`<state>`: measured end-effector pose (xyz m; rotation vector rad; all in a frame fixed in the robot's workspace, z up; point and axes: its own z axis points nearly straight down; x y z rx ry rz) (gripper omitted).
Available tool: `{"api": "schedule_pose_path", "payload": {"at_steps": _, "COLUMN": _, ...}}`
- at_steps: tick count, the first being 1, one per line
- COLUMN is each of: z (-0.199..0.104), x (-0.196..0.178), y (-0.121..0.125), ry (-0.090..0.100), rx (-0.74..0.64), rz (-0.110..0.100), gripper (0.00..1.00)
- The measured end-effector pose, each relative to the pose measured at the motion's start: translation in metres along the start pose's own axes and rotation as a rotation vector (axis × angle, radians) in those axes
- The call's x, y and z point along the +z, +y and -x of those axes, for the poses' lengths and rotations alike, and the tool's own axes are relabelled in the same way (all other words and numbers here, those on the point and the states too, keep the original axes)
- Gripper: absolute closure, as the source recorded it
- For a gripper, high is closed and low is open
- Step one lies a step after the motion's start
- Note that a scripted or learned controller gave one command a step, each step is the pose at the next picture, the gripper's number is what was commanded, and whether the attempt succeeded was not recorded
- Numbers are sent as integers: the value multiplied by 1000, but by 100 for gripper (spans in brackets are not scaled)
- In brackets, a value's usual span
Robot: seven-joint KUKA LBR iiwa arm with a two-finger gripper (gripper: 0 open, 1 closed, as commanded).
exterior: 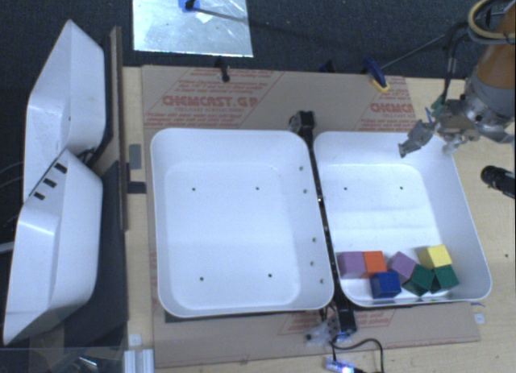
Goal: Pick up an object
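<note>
Two white bins side by side on the table: left bin [234, 218] bare inside, right bin [379, 202] carrying a cluster of small blocks along its near edge. From left to right there: purple block [351, 263], orange block [374, 262], blue block [386, 283], lilac block [401, 265], green blocks [429, 279], yellow block [439, 255]. Up at the right bin's far right corner, gripper [421, 136] hovering over the rim, well apart from the cluster, nothing between the fingers (spread or closed: cannot tell at this size). Approach step, by the look of it; next, a move toward the near edge and down onto one block.
</note>
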<state>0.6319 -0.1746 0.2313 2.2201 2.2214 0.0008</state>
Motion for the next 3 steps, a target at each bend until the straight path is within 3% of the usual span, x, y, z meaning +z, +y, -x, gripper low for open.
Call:
{"api": "schedule_pose_path", "payload": {"at_steps": 1, "z": -13, "x": 64, "y": -58, "ry": 1, "rx": 1, "rz": -5, "gripper": 0}}
{"api": "schedule_pose_path", "payload": {"at_steps": 2, "z": -13, "x": 51, "y": -57, "ry": 0, "rx": 0, "rz": 1, "gripper": 100}}
{"api": "schedule_pose_path", "payload": {"at_steps": 3, "z": 24, "x": 14, "y": 7, "ry": -2, "rx": 1, "rz": 4, "gripper": 100}}
